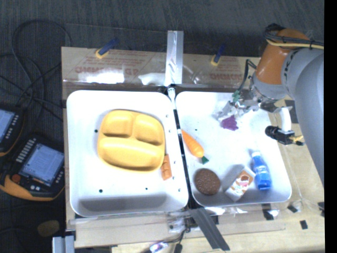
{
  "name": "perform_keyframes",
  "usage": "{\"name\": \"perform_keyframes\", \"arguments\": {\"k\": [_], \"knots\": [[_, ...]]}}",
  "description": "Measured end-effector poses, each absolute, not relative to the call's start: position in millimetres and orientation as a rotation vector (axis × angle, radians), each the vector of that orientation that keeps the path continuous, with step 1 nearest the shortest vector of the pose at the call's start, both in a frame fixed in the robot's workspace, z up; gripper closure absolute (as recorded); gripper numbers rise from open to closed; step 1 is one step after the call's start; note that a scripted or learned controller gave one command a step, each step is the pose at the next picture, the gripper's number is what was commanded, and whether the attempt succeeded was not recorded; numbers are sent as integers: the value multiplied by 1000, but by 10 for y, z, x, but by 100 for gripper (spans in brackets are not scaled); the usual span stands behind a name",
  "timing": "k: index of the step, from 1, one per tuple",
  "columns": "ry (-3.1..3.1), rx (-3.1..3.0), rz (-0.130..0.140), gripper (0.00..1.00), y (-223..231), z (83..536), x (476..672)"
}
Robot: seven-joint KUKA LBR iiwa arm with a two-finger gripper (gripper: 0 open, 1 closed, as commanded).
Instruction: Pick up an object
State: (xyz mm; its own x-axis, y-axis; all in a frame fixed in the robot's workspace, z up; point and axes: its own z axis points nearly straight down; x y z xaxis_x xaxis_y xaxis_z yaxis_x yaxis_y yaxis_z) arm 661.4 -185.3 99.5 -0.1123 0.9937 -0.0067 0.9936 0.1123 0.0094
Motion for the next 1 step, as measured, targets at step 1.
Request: {"name": "perform_keyframes", "arguments": {"k": [1], "knots": [[2319,2120,0,100,-1395,1844,6320]]}}
